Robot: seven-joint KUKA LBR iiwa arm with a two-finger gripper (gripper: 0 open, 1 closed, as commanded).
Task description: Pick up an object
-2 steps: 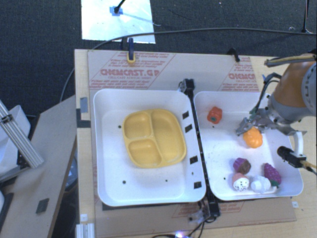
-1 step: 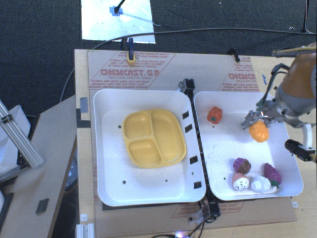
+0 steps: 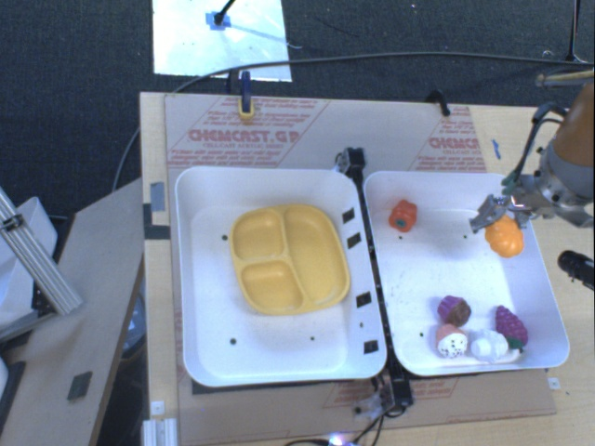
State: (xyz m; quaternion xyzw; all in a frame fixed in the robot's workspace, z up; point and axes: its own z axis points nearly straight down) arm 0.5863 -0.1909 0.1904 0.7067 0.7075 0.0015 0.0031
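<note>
The gripper [image 3: 502, 214] hangs over the right bin [image 3: 548, 342], near its far right edge. Its fingers touch the yellow-orange toy fruit [image 3: 505, 238], but I cannot tell if they are apart or together. A small orange toy [image 3: 403, 215] sits near the bin's far left corner. Little toys [image 3: 479, 331] huddle in the near right corner. A yellow tray [image 3: 286, 258] lies in the left bin [image 3: 200, 249].

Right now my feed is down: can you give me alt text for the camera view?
The claw hangs over the far right of the right bin, right beside a yellow-orange toy. That bin also holds a small orange toy near its far left and a cluster of small toys at the near edge; the left bin holds a yellow divided tray.
</note>
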